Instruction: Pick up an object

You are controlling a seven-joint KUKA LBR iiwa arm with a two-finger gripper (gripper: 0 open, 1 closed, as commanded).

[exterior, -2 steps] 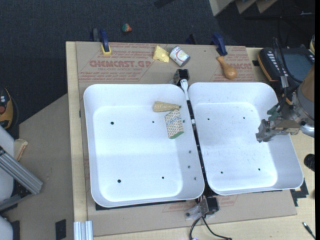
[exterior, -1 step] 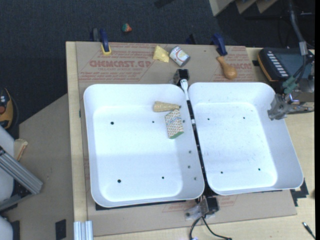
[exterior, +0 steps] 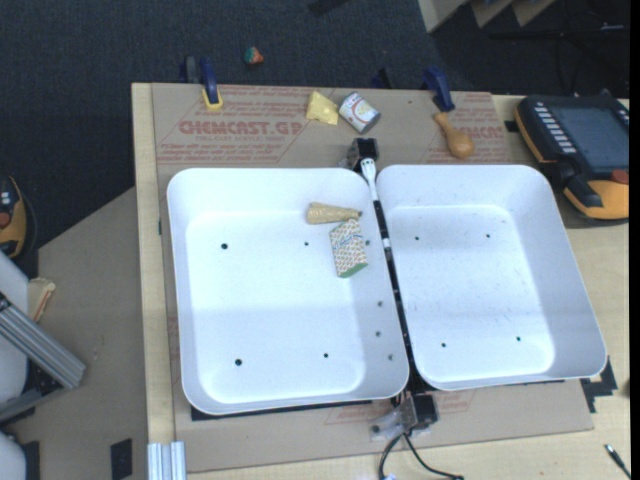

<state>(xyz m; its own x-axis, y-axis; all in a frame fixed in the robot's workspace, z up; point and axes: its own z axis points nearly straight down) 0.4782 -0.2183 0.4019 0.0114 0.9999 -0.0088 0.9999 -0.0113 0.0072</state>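
Left shallow white plastic bin sits on the far side from where the arm reaches in, so anything in it needs a long reach across the other bin. Blue spring clamp at the back edge pins the brown printed cardboard sheet to the bench, likely so the base does not slide under the bins. Small multicoloured ball lies on the dark carpet past the bench, probably out of reach. Yellow wedge-shaped foam piece and small white box-like item lie on the cardboard behind the bins, just beside each other, outside the work area. In the left bin, near its back right corner, lie a tan cone-shaped piece on its side and a green-and-white patterned flat packet just below it, touching or nearly so, can't tell which. Both are close to the wall on the arm's side, so they are the likely pick targets, and that wall could crowd a descent. Black clip sits at the seam, apparently holding the bins together. Right shallow white plastic bin is nearest the arm's entry side. Brown wooden knob-like piece lies on the cardboard behind it, by a second blue clamp. Black-and-yellow teach pendant rests furthest toward the arm side. Gripper state: cannot tell from this frame; nothing has been picked yet, judging by the items lying flat.
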